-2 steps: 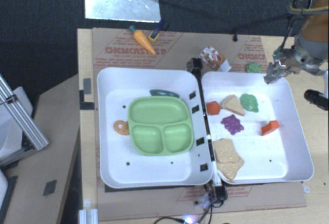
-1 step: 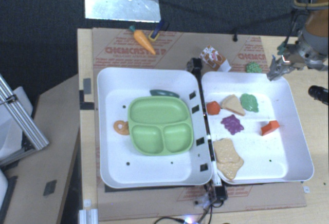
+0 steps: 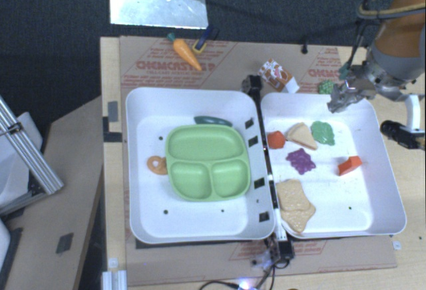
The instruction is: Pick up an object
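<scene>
Two white bins (image 3: pixel 193 101) are sitting side by side on our surface (image 3: pixel 166 62). We are hovering our tool (image 3: pixel 337 104) over the right bin's far edge; we cannot tell its state, and nothing is lifted yet. Ahead are lying a flat tan slab (image 3: pixel 295 205), a knobbly purple cluster (image 3: pixel 301 161), a green leaf (image 3: pixel 323 132) and a small red block (image 3: pixel 349 165).

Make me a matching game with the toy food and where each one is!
Things:
1. green plate
2. purple grapes
3. toy carrot
4. orange ring

Places:
A. on the cardboard behind the bins
B. in the left bin, touching the plate's left edge
C. in the middle of the left bin
D. in the right bin

Pairs: 1-C, 2-D, 3-A, 4-B
</scene>
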`<state>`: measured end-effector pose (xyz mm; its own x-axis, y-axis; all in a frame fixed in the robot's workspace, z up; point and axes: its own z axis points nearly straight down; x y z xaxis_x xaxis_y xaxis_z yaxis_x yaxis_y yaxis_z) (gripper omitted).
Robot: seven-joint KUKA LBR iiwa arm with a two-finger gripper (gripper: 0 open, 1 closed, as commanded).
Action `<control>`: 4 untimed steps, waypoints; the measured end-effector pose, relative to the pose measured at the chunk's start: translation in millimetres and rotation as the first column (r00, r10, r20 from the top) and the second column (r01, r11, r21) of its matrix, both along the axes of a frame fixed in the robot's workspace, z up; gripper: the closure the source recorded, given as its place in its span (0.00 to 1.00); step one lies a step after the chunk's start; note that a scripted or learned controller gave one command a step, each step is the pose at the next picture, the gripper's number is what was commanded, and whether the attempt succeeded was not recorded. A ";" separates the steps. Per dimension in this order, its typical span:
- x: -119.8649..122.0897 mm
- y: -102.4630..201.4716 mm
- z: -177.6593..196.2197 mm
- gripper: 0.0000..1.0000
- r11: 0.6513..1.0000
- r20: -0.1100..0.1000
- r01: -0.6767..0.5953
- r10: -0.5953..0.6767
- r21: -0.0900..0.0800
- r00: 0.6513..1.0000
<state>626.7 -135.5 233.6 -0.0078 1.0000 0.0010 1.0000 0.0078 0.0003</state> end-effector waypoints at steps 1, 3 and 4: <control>-25.7 46.5 -12.3 1.00 1.000 -0.002 0.000 0.000 0.001 1.000; -72.7 134.1 -8.5 1.00 1.000 -0.001 0.001 -0.001 0.000 1.000; -104.3 172.1 -15.8 1.00 1.000 -0.003 0.000 0.000 0.001 1.000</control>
